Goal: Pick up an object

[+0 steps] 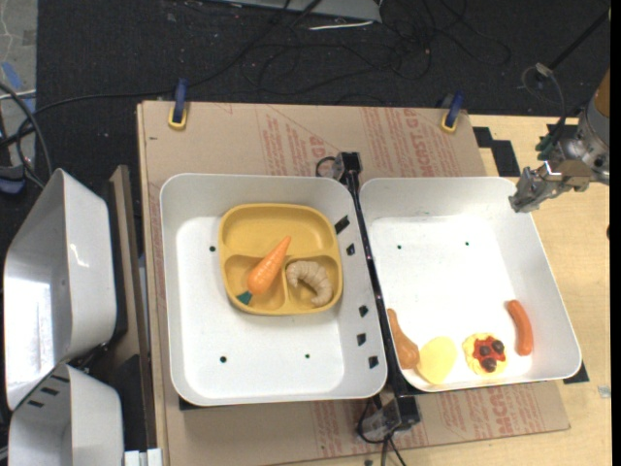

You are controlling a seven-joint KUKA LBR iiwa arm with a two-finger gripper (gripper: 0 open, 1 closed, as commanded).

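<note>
In the left bin (194,357) a yellow divided plate (279,223) holds an orange carrot (268,266) and a pale shrimp-like piece (310,280). Along the near edge of the right bin (456,260) lie an orange drumstick-shaped piece (401,338), a yellow round piece (438,357), a yellow disc with red and dark toppings (485,351) and a red-orange sausage (522,326). My gripper (531,190) hangs over the right bin's far right corner, well away from all of these, with nothing seen in it.
The bins sit on a cardboard sheet (291,134) held by yellow clamps (178,115) at the back. White containers (58,270) stand off the bench's left side. Cables cross the dark floor behind.
</note>
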